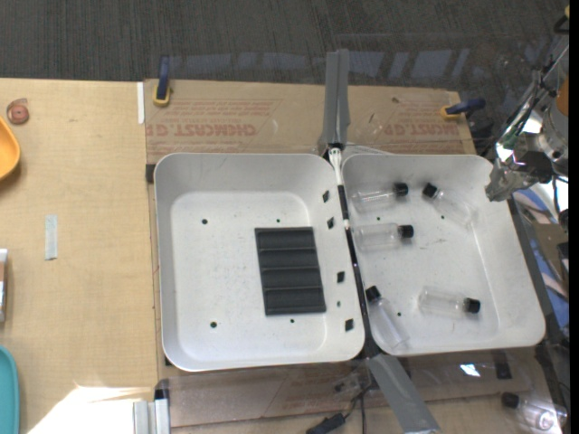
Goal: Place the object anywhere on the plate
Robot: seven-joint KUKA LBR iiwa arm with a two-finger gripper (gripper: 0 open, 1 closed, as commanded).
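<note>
A black ribbed plate (290,271) lies flat in the middle of the left bin (181,242). Several clear vials with black caps lie scattered in the right bin (507,278): one near the back left (378,193), one beside it (443,199), one at mid left (384,234), one at the front left corner (384,311) and one at the front right (445,304). My gripper (499,186) hangs over the right bin's back right rim, apart from every vial. Nothing shows in it.
A grey divider bar (336,107) runs back from between the bins. Clamps (163,90) hold the brown board behind them. On the wooden bench at left sit an orange dish (5,152) and a teal item (7,391).
</note>
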